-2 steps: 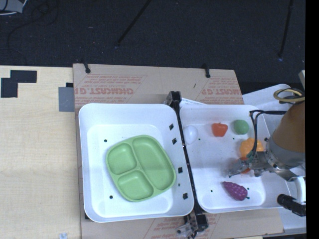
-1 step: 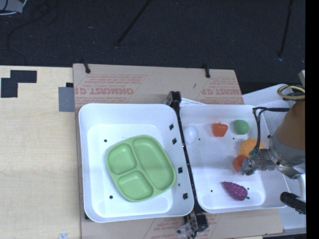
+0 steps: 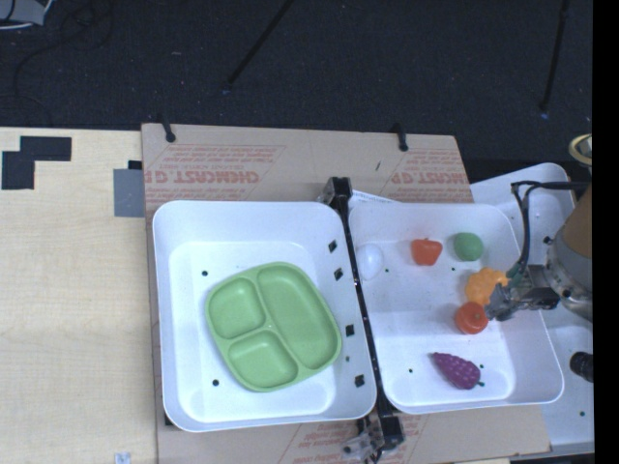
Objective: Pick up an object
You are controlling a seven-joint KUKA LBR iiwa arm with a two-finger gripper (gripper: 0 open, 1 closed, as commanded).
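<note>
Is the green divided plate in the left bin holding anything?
Empty: all three compartments of the green plate show bare green, lying flat in the left bin.

Upside-down red "CHEMCAST" print marks the cardboard sheet (image 3: 218, 167).

divided plate (image 3: 274, 327) in left bin (image 3: 184, 230); toy foods (image 3: 470, 317) in right bin (image 3: 406, 222), gripper (image 3: 503, 303) at rt edge

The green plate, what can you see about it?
The green plate looks like smooth light-green plastic with rounded corners. It has three compartments: one long one on the view's right and two smaller ones on the left. It lies flat, turned a bit askew, on the floor of the left bin.
</note>
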